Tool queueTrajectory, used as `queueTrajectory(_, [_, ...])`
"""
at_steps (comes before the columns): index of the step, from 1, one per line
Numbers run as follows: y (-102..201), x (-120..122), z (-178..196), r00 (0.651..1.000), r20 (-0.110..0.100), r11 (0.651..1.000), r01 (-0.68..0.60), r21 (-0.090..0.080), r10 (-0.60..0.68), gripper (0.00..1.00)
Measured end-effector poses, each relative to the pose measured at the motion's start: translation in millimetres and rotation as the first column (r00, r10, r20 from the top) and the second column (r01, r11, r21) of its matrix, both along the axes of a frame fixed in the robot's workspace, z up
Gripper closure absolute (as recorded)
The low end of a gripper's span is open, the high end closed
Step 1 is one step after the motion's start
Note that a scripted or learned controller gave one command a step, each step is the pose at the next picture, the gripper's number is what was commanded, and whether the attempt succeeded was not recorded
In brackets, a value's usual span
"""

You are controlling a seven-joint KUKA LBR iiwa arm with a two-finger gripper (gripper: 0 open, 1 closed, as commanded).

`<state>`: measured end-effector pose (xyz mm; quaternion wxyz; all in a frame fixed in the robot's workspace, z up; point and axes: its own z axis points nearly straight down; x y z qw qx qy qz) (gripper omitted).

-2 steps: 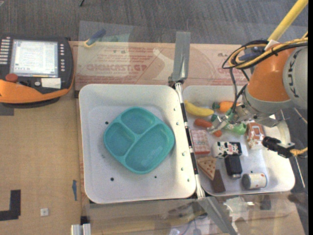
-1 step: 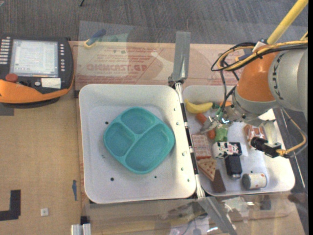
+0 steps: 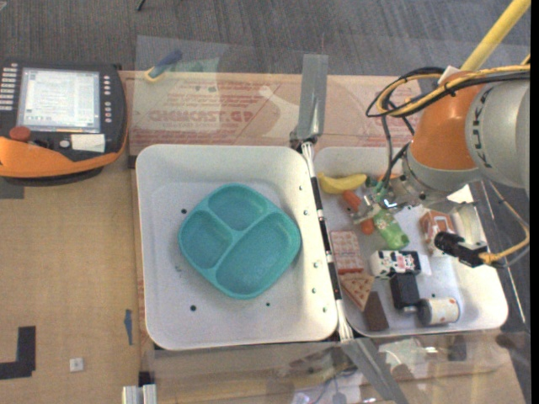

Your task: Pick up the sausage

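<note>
The sausage looks like the small reddish-brown piece in the right bin, just below a yellow banana near the bin's upper left corner. My gripper hangs low over this corner of the bin, just right of the sausage and close to it. The grey arm with its orange band rises behind it and hides the wrist. Nothing shows held in the gripper.
The right bin also holds a green piece, a small orange piece, a pink wafer, a milk carton, a black block and a white can. A teal divided plate lies in the left bin.
</note>
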<state>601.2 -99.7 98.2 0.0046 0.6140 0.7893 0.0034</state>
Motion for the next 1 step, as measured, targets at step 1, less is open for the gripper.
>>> queueTrajectory(1, [88.2, 14.9, 87.0, 0.996, -0.01, 0.996, 0.089, 0.001, -0.089, 1.0])
